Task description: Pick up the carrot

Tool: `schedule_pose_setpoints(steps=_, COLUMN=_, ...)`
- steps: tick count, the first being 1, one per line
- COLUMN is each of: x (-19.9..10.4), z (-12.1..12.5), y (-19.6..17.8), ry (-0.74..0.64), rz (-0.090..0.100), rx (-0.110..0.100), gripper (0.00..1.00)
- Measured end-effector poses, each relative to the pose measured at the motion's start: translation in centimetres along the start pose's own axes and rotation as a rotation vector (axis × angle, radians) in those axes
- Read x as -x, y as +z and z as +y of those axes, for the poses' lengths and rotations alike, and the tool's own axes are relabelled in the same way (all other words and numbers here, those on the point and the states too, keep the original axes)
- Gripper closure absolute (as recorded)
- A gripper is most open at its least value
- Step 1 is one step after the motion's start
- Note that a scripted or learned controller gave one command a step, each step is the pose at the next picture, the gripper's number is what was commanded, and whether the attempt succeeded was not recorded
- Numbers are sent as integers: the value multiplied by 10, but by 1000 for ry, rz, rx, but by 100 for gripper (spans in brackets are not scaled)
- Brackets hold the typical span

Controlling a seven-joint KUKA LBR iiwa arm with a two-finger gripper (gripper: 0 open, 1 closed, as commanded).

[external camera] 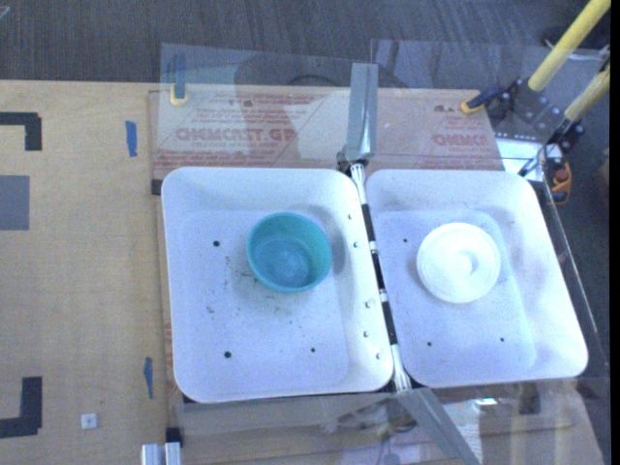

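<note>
Left bin [184, 260]: a shallow white tray in the middle-left of the frame; its floor has dark specks and a few small dark holes
Teal bowl [288, 251]: stands upright in the upper middle of the left bin, opening upward; its inside looks plain teal, with nothing orange in it
Right bin [552, 337]: the second white tray, just beside the left one, with a thin grey divider between them
White round dish [458, 262]: lies in the upper middle of the right bin; it is white on white, so its exact form is hard to read, perhaps a plate or a lid
Bench [77, 260]: light wood at the left of the frame, with black corner marks and short blue tape strips [131, 139]
Clear panel [242, 134]: lies behind the bins at the top, with faded red lettering
Upper right corner: yellow bars [581, 27] and some dark hardware, outside the bins
Carrot: I cannot tell where it is; on the floors of both bins I can name only the bowl and the dish, and whether something is hidden under the dish I cannot say
Gripper state: I cannot tell how wide it stands or whether it has hold of anything
Done so far: in my judgement nothing can be counted as done, since no grasp can be confirmed here
Left to do: the whole task as far as I can judge, namely to find the carrot, come down over it, close on it and lift it
</note>
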State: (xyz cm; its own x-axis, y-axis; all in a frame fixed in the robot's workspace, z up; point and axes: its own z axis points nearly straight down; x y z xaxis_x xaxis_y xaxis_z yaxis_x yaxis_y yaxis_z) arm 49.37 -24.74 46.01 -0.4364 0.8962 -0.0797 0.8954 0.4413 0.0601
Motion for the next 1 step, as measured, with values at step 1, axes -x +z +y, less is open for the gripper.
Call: schedule_pose_setpoints(steps=1, x=-31, z=-2, y=50, ry=-441, rz=89, rx=-40, gripper=100)
